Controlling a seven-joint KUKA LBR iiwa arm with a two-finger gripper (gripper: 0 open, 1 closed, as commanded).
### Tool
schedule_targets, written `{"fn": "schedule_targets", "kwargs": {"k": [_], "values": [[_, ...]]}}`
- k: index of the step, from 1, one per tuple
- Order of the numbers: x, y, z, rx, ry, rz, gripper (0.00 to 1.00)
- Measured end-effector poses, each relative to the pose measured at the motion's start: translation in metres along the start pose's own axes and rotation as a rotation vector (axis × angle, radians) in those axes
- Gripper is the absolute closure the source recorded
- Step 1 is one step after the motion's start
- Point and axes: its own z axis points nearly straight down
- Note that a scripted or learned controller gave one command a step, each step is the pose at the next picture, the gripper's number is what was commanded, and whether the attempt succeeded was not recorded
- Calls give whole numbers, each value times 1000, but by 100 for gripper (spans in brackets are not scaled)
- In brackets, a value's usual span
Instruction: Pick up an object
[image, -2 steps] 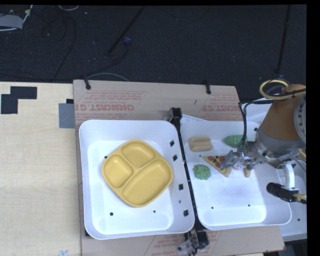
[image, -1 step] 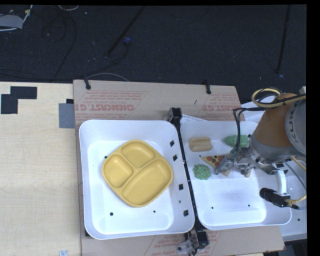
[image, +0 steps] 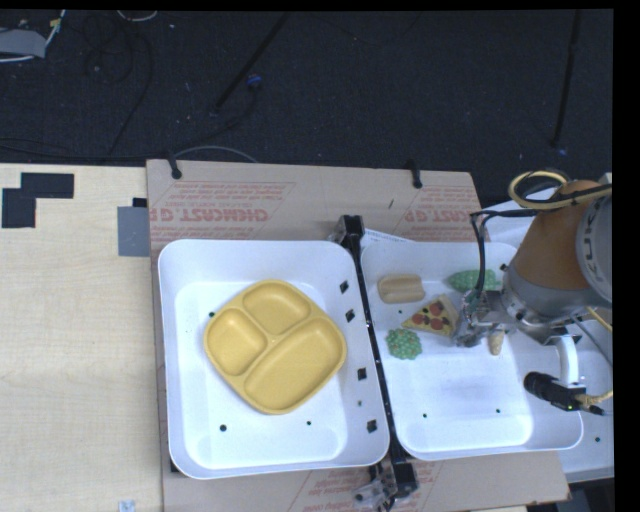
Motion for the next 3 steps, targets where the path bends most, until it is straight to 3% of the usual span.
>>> {"fn": "schedule_targets", "kwargs": {"k": [3], "values": [[-2, 5, -147, -6, -2, -5, 100]]}}
